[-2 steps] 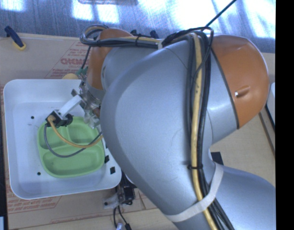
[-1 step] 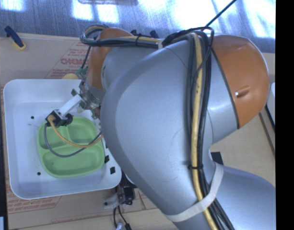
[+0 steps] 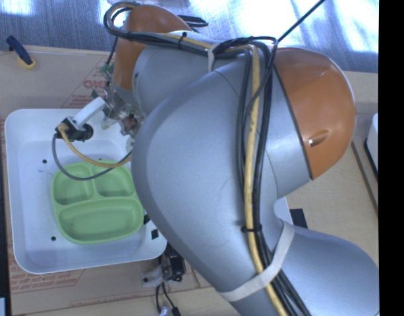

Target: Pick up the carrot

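Mostly, the grey arm (image 3: 241, 176) covers the right bin. In the left white bin (image 3: 20, 176) lies a green divided plate (image 3: 96, 206). Neither the carrot's place nor the end effector's state can be told.

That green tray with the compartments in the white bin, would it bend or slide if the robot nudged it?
The green tray looks like moulded plastic, so probably stiff and light. It lies flat on the smooth floor of the white bin, so a nudge would likely slide it, not tip it.
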`<state>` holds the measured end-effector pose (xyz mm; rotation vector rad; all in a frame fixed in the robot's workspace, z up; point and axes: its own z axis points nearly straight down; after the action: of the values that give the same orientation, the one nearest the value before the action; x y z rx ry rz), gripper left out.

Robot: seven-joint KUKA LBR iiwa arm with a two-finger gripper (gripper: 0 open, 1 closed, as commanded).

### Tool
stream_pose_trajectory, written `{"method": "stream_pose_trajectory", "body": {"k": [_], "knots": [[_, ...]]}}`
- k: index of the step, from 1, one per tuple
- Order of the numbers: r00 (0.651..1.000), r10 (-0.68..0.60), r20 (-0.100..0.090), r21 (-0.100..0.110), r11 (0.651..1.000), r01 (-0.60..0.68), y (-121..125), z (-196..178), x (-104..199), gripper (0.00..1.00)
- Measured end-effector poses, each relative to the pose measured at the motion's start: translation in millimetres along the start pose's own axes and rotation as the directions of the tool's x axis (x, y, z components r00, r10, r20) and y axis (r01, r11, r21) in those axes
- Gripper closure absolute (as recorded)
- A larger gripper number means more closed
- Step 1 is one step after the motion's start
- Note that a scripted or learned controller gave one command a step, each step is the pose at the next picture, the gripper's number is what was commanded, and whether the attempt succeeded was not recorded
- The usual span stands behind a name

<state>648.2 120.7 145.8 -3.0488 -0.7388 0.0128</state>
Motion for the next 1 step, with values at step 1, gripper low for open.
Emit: {"method": "stream_pose_trajectory", "body": {"k": [1], "knots": [[0.966,0.258,0.002,-0.003,0.966,-0.258,-23.2,27.5,11.9,0.00]]}}
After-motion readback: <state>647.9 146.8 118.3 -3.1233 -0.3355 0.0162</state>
